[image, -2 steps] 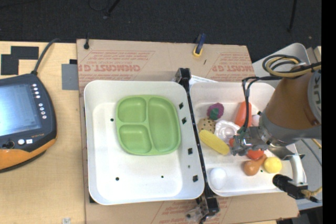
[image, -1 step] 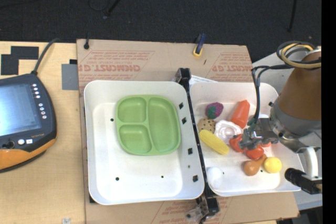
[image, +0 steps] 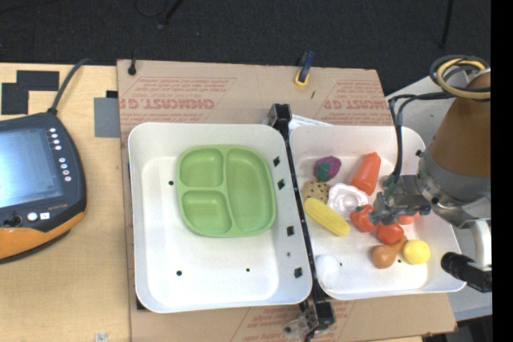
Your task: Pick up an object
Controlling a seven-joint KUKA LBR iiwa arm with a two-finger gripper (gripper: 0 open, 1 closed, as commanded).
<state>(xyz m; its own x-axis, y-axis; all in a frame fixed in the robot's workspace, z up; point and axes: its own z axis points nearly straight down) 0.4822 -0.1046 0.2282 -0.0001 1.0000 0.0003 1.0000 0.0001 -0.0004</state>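
Observation:
The right bin (image: 353,288) holds several toy foods: an orange carrot (image: 366,172), a purple piece (image: 326,168), a tan cookie (image: 314,191), a white piece (image: 346,196), a yellow corn cob (image: 326,216), red pieces (image: 389,234), a brown piece (image: 384,255), a yellow lemon (image: 416,252) and a white egg (image: 327,264). My gripper (image: 391,206) is low in this bin, right over the red pieces beside the white piece. Its dark body hides what lies directly beneath it.
The left bin (image: 152,252) bears a green divided plate (image: 224,191). A tablet-like pendant (image: 36,180) lies on the bench at far left. A black clamp bar (image: 292,204) runs between the bins. The arm's orange band (image: 469,128) rises over the right bin's right side.

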